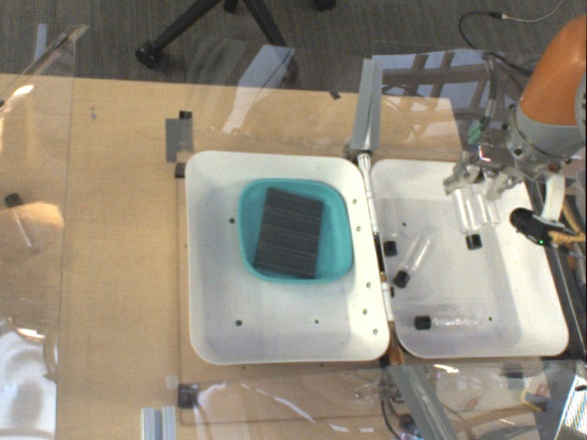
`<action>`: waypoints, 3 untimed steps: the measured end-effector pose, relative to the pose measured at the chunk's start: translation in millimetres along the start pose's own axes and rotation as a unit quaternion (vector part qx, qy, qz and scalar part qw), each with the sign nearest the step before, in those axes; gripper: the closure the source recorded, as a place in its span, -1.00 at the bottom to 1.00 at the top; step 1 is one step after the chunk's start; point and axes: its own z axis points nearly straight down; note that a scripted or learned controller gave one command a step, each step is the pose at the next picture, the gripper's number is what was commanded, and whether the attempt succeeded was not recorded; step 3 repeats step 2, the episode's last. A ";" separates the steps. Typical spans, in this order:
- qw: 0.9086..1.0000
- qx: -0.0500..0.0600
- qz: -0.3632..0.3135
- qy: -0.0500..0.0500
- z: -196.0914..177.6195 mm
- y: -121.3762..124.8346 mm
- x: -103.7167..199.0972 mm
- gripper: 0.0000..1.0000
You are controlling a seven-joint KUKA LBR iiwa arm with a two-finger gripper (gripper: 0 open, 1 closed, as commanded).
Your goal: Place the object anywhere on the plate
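wooden desk runs wide and bare to the left, with grey carpet and a chair base beyond its far edge. two white bins touch along a middle seam. left bin holds a teal plate near its centre, open floor all round it; a dark ribbed block lies flat on the plate, inside the rim. right bin has loose clear tubes with black caps toward its left and near edges. arm hangs over that bin's far right corner; jaws hold a clear tube upright.
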 end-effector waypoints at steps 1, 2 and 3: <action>1.000 0.003 0.021 0.001 71.3 -69.9 61.5 1.00; 1.000 0.003 0.022 0.001 70.7 -69.6 61.0 -1.00; 1.000 0.003 0.022 0.001 70.7 -69.6 61.0 -1.00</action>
